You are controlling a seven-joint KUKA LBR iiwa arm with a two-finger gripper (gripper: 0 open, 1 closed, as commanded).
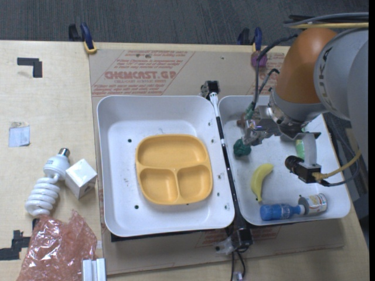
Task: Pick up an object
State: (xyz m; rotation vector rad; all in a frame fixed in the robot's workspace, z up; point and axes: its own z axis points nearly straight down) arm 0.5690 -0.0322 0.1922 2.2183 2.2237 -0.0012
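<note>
In the right bin [328,213] lie a small dark green object [242,149], a yellow banana [261,180] and a blue bottle with a labelled end [290,209]. A pale green and white item [305,148] sits near the arm's black fitting. My gripper [253,133] reaches down at the bin's left side, directly above and right beside the dark green object. The arm's grey and orange body [310,69] covers the bin's far right corner.
The left bin [117,157] holds a yellow divided plate [174,168]. On the bench to the left lie a spiral light bulb [47,186], a white cube [81,177] and a crumpled pink bag [55,247]. Cables run along the gap between the bins [221,139].
</note>
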